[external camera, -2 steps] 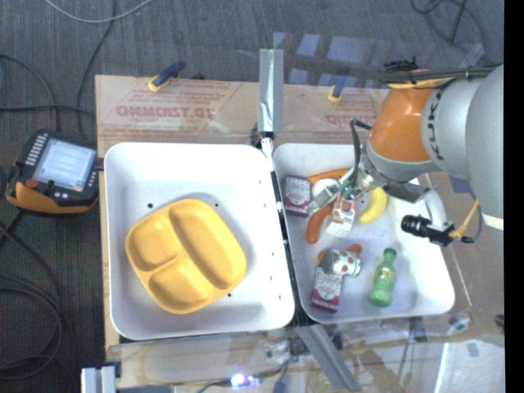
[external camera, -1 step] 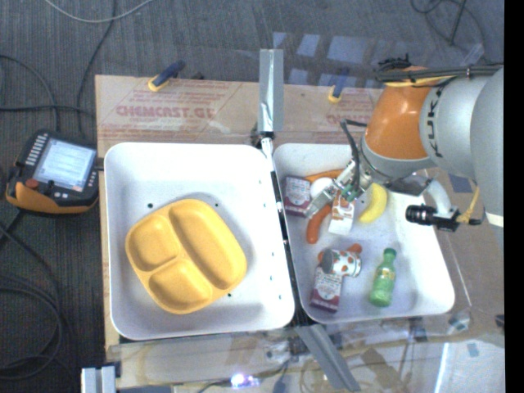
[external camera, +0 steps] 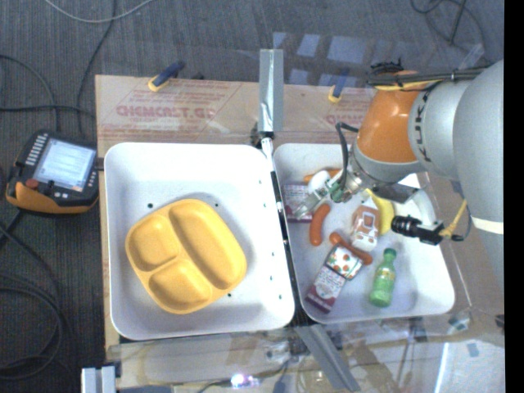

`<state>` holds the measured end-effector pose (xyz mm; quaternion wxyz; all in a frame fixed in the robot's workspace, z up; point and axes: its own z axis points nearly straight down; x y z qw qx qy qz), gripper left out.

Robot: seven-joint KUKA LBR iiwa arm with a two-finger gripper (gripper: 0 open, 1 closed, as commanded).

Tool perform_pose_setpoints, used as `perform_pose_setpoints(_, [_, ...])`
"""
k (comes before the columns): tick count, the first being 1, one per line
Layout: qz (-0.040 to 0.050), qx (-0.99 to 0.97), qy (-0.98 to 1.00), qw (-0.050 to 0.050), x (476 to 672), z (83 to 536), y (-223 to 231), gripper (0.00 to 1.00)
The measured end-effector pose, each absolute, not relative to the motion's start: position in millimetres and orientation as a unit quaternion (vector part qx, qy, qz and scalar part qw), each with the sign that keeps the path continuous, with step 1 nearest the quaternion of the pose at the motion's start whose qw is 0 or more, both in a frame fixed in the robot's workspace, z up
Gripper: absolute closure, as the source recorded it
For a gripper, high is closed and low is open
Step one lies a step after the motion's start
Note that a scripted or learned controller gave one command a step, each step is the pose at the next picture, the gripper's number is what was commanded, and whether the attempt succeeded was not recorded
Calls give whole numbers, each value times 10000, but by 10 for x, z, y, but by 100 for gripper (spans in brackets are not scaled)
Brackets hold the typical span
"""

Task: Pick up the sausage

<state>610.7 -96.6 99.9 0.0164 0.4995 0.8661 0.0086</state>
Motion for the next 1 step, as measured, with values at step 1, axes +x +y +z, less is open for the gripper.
perform_pose_setpoints(1, [79, 4995, 8662, 149, 6098, 989, -966, 0])
